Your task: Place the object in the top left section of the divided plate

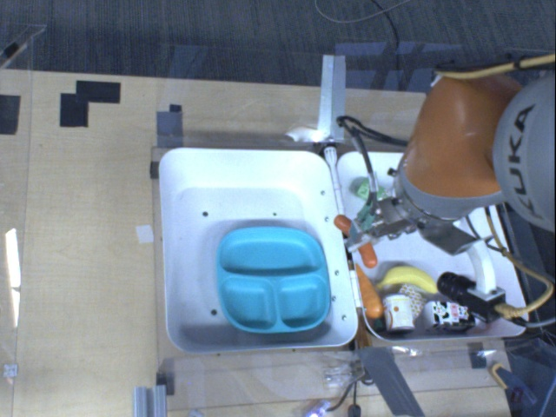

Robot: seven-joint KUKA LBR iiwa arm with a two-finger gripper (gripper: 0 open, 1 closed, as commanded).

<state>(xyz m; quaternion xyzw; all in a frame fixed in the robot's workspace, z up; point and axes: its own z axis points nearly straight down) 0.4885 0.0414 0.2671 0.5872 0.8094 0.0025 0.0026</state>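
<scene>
The blue divided plate [274, 278] lies in the left bin [187, 233], with one wide section at the far side and two small ones at the near side; nothing lies on it. My gripper [365, 226] hangs low over the left edge of the right bin [512, 320], close to the wall between the bins, under the grey and orange arm [460, 146]. An orange-red piece [343, 224] shows just left of the gripper tip and another orange-red bit [368, 254] just below it. I cannot tell whether either is held.
The right bin holds a banana [408, 278], a carrot [371, 295], a small printed cup [400, 313], a black-and-white item [450, 314] and a green piece [360, 186]. A metal post [328, 94] stands behind the bins.
</scene>
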